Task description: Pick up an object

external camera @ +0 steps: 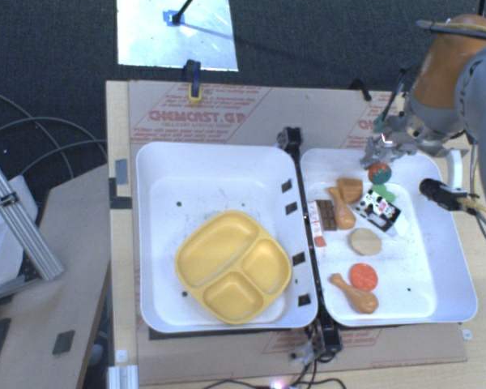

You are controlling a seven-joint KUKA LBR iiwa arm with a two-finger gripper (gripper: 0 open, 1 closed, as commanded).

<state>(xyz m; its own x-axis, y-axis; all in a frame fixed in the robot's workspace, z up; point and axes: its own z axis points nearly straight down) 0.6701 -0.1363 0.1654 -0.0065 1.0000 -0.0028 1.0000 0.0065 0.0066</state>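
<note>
The jaws (386, 146) hang over the far edge of the right bin (449, 254), just above a small red-and-green ball (379, 172), and whether they are parted or closed cannot be told. Near the ball lie an orange block (350, 189), a black-and-white printed pack (380, 210) whose print is too small to read, a brown bar (326, 215), a tan disc (365, 241), a red disc (364, 276) and a drumstick (355, 292). The left bin (158, 217) holds a yellow divided tray (232, 267), and the board on the worktop (219, 114) reads "CHEMCAST GP" in red.

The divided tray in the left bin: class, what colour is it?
Yellow; the divided tray shows best in the camera view.
</note>
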